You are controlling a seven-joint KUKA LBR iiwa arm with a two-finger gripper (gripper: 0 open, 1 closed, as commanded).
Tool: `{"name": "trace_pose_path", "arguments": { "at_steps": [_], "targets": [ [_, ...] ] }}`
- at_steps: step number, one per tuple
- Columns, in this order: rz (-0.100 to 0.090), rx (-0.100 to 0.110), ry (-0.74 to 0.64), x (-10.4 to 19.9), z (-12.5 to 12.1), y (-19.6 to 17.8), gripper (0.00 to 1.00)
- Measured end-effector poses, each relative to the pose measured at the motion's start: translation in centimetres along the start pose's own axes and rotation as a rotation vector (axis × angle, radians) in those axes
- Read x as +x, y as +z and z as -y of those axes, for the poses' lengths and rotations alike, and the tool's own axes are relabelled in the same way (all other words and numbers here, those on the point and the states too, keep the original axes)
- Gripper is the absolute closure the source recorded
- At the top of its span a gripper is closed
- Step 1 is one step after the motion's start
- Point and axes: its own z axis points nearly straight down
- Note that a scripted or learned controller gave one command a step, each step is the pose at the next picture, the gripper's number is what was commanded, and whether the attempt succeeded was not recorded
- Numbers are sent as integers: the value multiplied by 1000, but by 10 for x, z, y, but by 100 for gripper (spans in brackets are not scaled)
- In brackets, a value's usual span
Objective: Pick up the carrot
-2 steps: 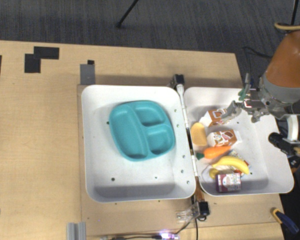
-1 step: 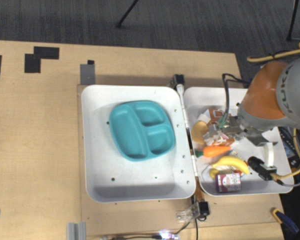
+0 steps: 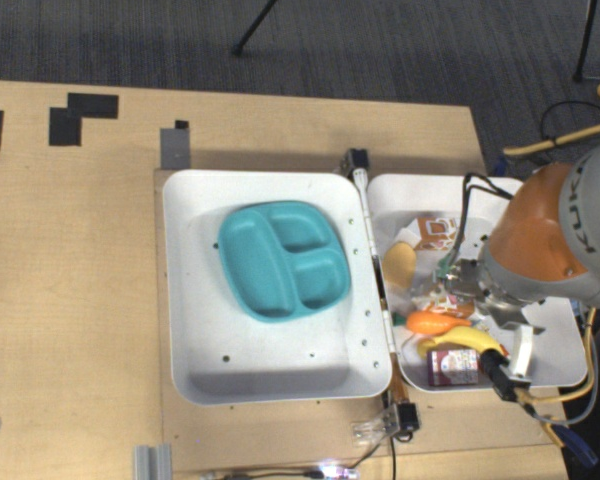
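1. Bins first: two shallow white plastic bins sit side by side on my pale wooden bench (image 3: 80, 298), their inner walls almost touching down the middle.
2. My left-hand white bin (image 3: 195, 348) holds one thing, a turquoise plastic divided plate (image 3: 283, 258) with three compartments, lying flat and a little askew near the bin's centre. I see nothing in the plate's compartments.
3. My right-hand white bin (image 3: 555, 363) is the crowded one, and my grey arm with its orange band (image 3: 540, 233) reaches over it from the right.
4. The small orange carrot (image 3: 435, 322) lies on its side near the bin's left wall, toward the front, pointing roughly left to right.
5. Just in front of the carrot, touching or nearly so, lies a curved yellow banana (image 3: 470, 339); in front of that is a dark maroon box-shaped packet (image 3: 452, 366) against the front wall.
6. Behind the carrot sits a rounded tan potato-like lump (image 3: 401, 264), and farther back a white packet with brown print (image 3: 435, 232).
7. My two-finger claw (image 3: 460, 288) hangs just behind and right of the carrot. Whether its fingers are spread or closed, I cannot tell; the wrist hides them.
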Motion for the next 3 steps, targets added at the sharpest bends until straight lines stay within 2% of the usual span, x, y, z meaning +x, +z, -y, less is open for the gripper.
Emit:
{"name": "trace_pose_path", "arguments": {
  "at_steps": [3],
  "targets": [
    [3, 0, 92, 4, 1, 0, 0]
  ]
}}
